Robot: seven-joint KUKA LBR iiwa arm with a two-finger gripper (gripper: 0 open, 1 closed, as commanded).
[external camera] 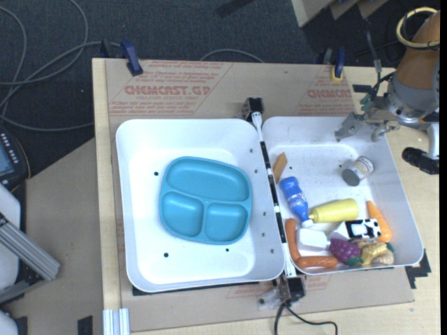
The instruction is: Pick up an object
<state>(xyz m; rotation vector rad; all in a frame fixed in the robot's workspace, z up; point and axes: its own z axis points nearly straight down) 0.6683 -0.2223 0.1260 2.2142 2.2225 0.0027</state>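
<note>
While the arm [419, 61] reaches in over the worktop's [105, 187] far right corner, we see its end effector [367, 124] poised above the far edge of the right bin [412, 215]; we cannot tell how it is set, and nothing shows in its grasp.

We find the left bin [133, 187] carrying a single blue divided plate [204, 199], lying flat near its middle with three compartments facing up.

The right bin is crowded. A small grey can [356, 169] lies on its side toward the far right, apart from the rest. Along the edge shared with the left bin, a brown wedge [279, 165] leans by the wall, and a blue bottle [294, 198] lies just nearer to us. A yellow bottle [334, 210] rests across the middle, touching the blue one's near end. Against the near edge we see an orange sausage-like piece [307, 258], a white block [312, 239], purple grapes [344, 248], a black-and-white item [363, 227], a carrot [378, 220] and a tan lump [377, 255], all heaped together.
</note>
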